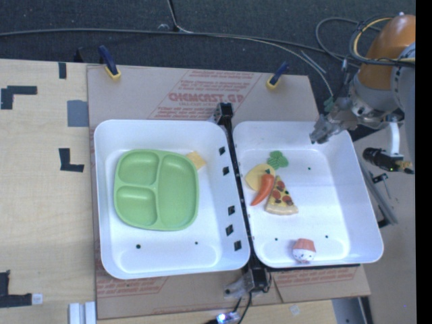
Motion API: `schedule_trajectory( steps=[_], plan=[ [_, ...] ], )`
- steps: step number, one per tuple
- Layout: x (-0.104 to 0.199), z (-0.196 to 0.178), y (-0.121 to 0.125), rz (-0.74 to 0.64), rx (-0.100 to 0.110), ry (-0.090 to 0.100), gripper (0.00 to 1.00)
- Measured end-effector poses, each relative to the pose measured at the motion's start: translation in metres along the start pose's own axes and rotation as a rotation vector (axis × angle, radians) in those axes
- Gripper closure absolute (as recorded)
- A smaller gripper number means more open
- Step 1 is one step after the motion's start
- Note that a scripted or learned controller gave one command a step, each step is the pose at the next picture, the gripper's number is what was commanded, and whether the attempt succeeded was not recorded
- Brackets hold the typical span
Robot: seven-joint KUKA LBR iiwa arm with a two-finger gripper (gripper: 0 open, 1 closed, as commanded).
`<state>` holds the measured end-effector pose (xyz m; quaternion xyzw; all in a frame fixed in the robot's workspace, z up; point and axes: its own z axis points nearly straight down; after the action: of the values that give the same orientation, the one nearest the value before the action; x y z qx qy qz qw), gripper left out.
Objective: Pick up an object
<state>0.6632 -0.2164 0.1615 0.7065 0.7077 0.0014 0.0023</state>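
Note:
The right bin (337,181) holds an orange carrot (263,189), a pizza slice (281,199), a green broccoli piece (277,158), a yellow piece (255,177) under the carrot, and a small red-and-white toy (304,248) near the front wall. My gripper (320,135) hangs over the bin's far right corner, well apart from all of these objects. Nothing shows between its fingers.
The left bin (108,235) contains a green divided plate (156,189) and a small yellow piece (196,159) at the plate's far right corner. A black divider (233,187) runs between the bins. Cables (202,32) lie behind the bench.

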Motion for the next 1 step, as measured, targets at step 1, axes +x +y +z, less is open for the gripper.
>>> schedule_trajectory(
  steps=[1],
  plan=[
    [0.0103,-0.0574,0.0015,-0.001,0.001,0.0,1.0]
  ],
)
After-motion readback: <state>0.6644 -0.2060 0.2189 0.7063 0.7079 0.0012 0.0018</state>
